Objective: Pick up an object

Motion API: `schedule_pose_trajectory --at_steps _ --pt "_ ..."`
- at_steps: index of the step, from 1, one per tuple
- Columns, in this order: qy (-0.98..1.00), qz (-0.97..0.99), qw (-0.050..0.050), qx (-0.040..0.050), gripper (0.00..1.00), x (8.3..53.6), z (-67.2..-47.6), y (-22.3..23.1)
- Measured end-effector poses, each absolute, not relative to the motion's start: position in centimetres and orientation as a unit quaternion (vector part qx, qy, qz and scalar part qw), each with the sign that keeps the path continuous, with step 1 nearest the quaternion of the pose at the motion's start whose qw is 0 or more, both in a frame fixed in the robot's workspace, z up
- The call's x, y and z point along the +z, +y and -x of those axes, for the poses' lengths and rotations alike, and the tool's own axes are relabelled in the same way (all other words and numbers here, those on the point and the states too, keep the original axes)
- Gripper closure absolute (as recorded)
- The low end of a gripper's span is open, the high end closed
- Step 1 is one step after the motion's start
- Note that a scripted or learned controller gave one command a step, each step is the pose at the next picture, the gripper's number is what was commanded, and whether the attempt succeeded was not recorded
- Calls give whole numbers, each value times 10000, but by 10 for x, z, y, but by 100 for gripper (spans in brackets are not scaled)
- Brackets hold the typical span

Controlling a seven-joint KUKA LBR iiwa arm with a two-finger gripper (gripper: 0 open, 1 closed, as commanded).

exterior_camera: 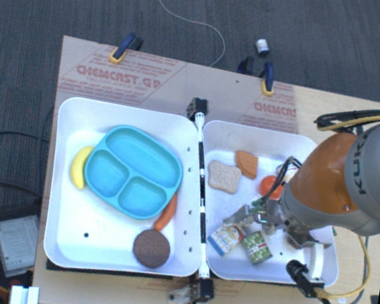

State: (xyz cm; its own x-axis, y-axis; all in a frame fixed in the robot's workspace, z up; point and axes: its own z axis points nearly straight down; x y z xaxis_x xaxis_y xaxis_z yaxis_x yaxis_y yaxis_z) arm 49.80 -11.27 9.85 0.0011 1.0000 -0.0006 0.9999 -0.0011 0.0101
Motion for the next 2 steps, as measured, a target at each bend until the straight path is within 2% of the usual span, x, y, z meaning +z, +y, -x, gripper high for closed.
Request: schedule_pose_trajectory --at_steps 1,2 --pt "7072 -7070 27 49 100 110 -499 -112" --pt "7073 -7069 16 41 0 108 -499 -111"
